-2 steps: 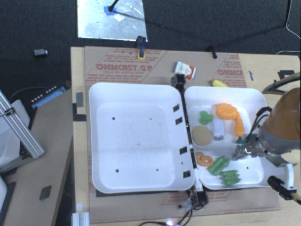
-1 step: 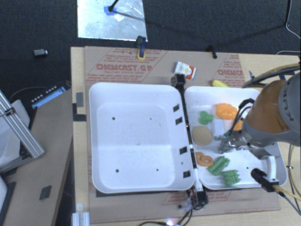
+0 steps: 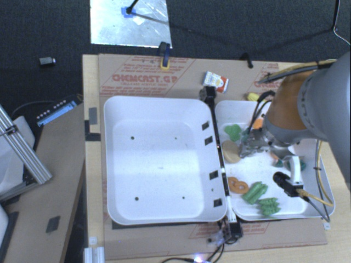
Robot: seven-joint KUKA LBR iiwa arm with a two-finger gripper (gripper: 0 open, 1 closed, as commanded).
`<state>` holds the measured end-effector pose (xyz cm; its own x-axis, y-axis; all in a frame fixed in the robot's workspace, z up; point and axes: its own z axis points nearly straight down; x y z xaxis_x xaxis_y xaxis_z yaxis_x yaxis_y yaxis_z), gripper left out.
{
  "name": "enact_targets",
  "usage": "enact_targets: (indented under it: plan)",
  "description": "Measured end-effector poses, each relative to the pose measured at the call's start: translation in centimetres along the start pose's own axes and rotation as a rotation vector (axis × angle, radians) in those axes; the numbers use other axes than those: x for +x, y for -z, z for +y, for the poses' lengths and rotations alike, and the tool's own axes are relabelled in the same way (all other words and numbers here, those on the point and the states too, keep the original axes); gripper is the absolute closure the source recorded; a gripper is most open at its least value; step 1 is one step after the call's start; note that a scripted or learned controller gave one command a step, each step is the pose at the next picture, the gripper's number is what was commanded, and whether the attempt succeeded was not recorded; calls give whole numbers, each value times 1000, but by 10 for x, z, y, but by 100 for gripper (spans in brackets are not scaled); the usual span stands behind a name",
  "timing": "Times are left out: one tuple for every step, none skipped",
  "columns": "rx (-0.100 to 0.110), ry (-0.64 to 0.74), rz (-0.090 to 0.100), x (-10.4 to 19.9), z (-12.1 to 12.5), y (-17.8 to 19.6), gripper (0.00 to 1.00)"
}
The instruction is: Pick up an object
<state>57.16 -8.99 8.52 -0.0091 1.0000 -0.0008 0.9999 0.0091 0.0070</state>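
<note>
The objects to be picked lay in the right bin: a green leafy piece near its left wall, a tan disc just below it, and toward the front an orange pretzel beside two green toys, while the left bin sat alongside. The step in hand looked like the reach down to a grasp, with the end effector low in the bin just beside the tan disc and the leafy piece, though whether it was wide, narrow or holding anything could not be told. The arm bent in from the right with its orange band above the wrist, and the next move would call for closing on the nearest piece and lifting straight up clear of the bin wall.
</note>
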Motion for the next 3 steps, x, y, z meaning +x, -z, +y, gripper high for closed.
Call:
enact_targets:
  plan:
    - [-5, 5, 5, 89, 6, 106, 100]
    - [-1, 0, 2, 145, 39, 174, 100]
    - [1, 0, 3, 212, 102, 136, 100]
